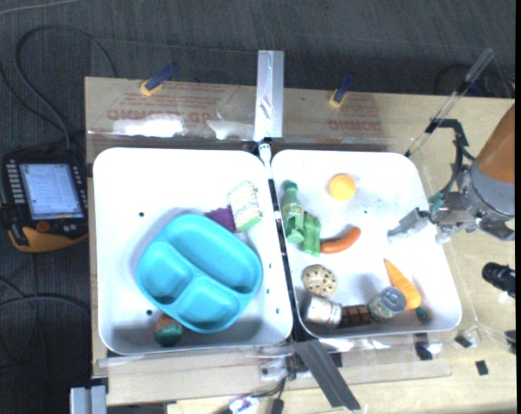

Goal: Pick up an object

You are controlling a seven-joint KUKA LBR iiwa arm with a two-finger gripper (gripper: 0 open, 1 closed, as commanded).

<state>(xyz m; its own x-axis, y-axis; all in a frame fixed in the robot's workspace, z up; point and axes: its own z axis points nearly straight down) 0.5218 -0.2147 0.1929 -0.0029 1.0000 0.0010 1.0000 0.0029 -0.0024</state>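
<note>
- The arm (500,158) is reaching in from the right, and its hand (413,222) is hanging over the right edge of the right bin (374,158).
- Whether the hand is spread or pressed together, I cannot tell; nothing is showing between its tips.
- A carrot (401,281) is lying just below the hand, near the bin's lower right corner, apart from it.
- A can (388,303) is sitting beside the carrot's lower end, touching or nearly so.
- An orange ball (342,185) is resting up and to the left of the hand, well apart.
- A sausage (341,240) is lying left of the hand, mid-bin, next to a green piece (305,229).
- A cookie (319,279) is sitting below the sausage, with a small cup (322,310) and a dark bar (355,315) along the bottom wall.
- In the left bin (122,175), a blue tray (200,270) is lying tilted, with a pale box (244,205) at its upper right.
- Both bins are standing on the surface (183,102).
</note>
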